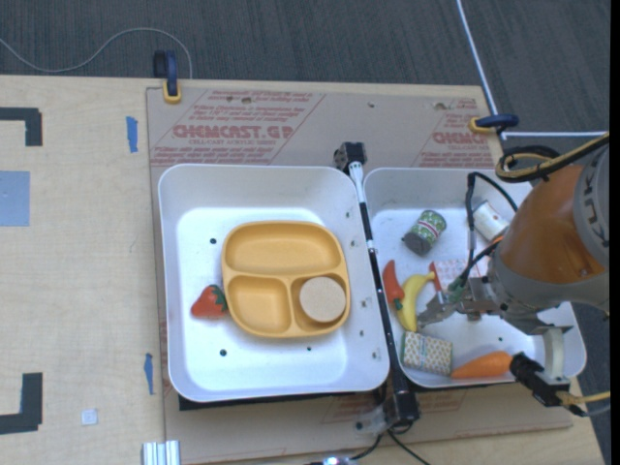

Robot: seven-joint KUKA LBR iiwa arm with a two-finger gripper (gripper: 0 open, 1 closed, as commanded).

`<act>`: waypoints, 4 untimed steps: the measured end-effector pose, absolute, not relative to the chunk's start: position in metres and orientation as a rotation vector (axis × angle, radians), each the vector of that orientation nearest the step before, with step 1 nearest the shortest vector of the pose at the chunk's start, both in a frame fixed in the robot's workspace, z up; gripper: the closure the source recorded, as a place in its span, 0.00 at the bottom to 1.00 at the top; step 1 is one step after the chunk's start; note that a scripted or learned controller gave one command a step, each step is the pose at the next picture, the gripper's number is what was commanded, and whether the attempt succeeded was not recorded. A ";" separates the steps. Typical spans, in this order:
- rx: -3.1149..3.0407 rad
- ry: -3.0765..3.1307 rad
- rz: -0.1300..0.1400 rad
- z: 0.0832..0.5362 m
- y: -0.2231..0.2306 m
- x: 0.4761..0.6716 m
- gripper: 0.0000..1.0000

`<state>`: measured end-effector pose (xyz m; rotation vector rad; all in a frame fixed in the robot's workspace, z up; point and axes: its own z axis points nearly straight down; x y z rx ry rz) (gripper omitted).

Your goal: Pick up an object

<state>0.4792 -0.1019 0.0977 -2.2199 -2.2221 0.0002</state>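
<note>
The gripper (438, 308) hangs low in the right bin (504, 187), in the lower right of the frame, its dark fingers pointing left toward the banana (415, 298). How far apart those fingers stand, I cannot tell from here, and nothing can be seen caught between them. The banana lies just left of the gripper's tip, curved and running top to bottom, with a red pepper (390, 281) just beside it on the left, close to the bin's left wall. Below the banana sits a small speckled packet (427, 353), and to the right of that a carrot (480, 364) lies along the bin's lower edge. Up toward the top of this bin a little green and white can (426, 229) rests tilted, well apart from the fruit. The grey arm with its orange band (547, 235) comes in from the right edge and covers much of the bin's right half.

The left bin (189, 260) holds a yellow divided plate (284, 277) in the middle of the frame, with a pale round disc (322, 298) in its lower right compartment. A strawberry (208, 302) sits touching the plate's left rim. Both bins rest on a cardboard sheet (242, 124) clamped at its top corners on the wooden bench (77, 289).
</note>
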 end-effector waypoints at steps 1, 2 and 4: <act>-2.222 -2.223 -0.001 0.107 -0.102 0.480 1.00; -2.219 -2.223 -0.001 0.184 -0.024 0.480 1.00; -2.220 -2.223 -0.001 0.184 -0.025 0.480 0.00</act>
